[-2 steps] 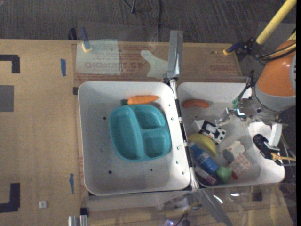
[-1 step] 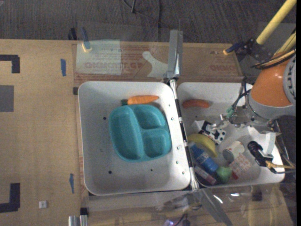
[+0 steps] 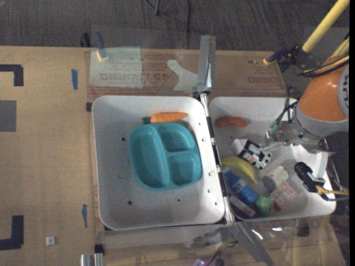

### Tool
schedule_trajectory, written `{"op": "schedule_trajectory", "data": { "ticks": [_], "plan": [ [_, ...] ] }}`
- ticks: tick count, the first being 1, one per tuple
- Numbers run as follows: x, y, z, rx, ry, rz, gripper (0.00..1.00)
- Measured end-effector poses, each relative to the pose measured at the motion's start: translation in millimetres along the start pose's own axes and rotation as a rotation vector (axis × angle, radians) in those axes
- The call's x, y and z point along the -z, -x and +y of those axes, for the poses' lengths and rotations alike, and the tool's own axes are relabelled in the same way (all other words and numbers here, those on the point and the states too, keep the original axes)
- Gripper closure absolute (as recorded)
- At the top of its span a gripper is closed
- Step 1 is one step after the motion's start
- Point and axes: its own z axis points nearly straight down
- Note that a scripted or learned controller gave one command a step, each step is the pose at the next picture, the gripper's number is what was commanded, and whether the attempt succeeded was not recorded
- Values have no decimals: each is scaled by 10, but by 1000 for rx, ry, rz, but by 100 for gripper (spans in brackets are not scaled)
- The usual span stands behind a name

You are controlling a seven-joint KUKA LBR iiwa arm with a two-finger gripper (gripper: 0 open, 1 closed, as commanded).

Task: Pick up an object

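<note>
Yellow banana [image 3: 239, 168] in right bin [image 3: 250, 105] | left of gripper [image 3: 275, 143] | gripper grip: cannot tell

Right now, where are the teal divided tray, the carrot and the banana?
teal divided tray [image 3: 145, 162]: camera view, left bin, point on its large left compartment.
carrot [image 3: 169, 117]: camera view, left bin just above the tray, point on its orange body.
banana [image 3: 239, 167]: camera view, right bin, point on its yellow middle.

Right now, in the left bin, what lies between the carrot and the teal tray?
Nothing: the carrot lies right along the far rim of the teal tray in the camera view.
</note>
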Motion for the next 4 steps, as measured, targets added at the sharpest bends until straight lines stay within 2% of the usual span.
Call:
{"op": "schedule_trajectory", "data": {
  "ticks": [1,2,3,4],
  "plan": [
    [-4,11,-6,-1,-1,-2,0],
    [-357,239,1015,-80,-40,-2,0],
    [-238,204,1045,-73,-36,-5,100],
    [-273,-43,1041,49,-42,1,100]
  ]
}}
